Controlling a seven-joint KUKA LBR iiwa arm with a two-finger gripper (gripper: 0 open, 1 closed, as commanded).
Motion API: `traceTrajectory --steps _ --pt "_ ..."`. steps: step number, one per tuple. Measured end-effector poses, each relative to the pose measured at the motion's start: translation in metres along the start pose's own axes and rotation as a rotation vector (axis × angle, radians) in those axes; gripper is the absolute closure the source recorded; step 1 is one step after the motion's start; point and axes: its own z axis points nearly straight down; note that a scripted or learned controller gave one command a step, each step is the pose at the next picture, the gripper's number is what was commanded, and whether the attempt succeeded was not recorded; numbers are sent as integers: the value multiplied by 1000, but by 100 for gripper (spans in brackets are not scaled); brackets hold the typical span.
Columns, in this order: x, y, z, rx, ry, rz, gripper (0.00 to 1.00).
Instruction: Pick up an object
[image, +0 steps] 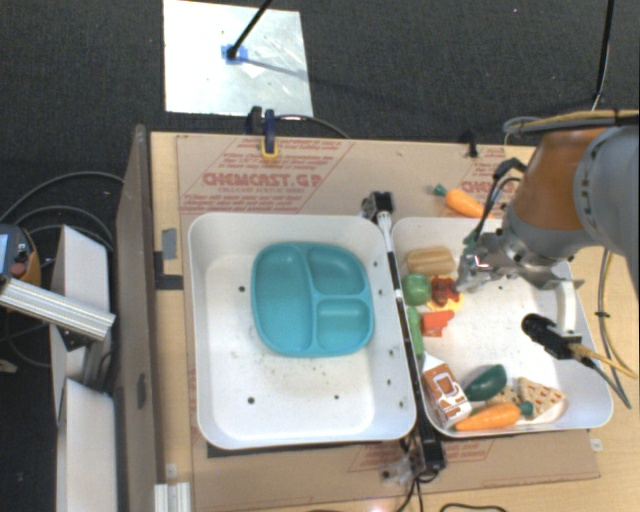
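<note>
My gripper hangs low over the upper left part of the right bin. Just to its left lie a tan bread piece, a small brown and red toy, a green toy and an orange-red block. Along the bin's front edge sit an orange and white box, a dark green toy, a carrot and a pizza slice. I see nothing held by the gripper.
The left bin holds a teal divided plate. A second carrot lies on the cardboard behind the right bin. The divider between the bins runs just left of the toys.
</note>
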Motion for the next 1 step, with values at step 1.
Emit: traceTrajectory --steps 1 --pt "0 -1 2 3 0 0 0"
